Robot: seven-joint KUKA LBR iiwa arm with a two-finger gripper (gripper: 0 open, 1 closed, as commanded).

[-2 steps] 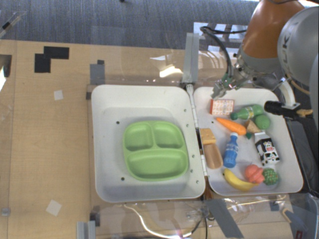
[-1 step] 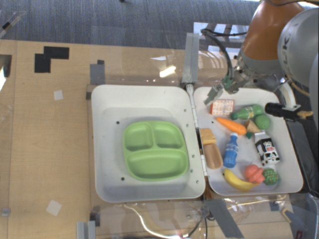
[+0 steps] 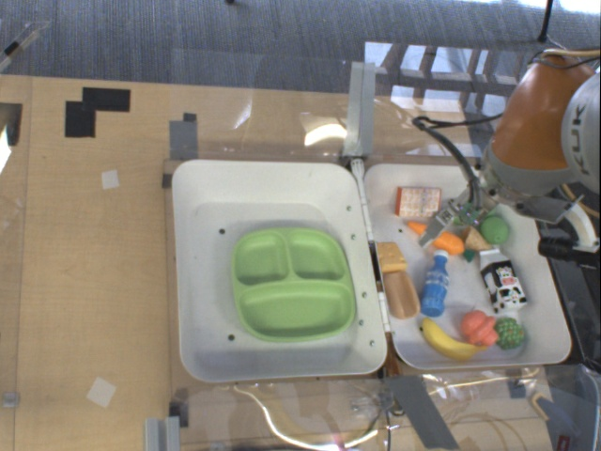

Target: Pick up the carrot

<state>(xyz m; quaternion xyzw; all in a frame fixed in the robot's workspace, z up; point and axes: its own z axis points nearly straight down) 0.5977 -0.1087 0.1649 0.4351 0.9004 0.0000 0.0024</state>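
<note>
Gripper (image 3: pixel 451 222) low in the right bin (image 3: pixel 554 350), directly over the carrot (image 3: pixel 445 242), which lies just above the blue bottle (image 3: pixel 435 285). Likely positioned for a grasp. Clenched or released: cannot tell.

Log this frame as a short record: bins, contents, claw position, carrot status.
left bin: holds a green divided tray
right bin: carrot, blue bottle, banana, bread loaf, red-and-white box, green ball, milk carton, red fruit, broccoli
claw: low in the right bin, right over the carrot's upper end
carrot status: lying in the bin; grasp not confirmed
</note>
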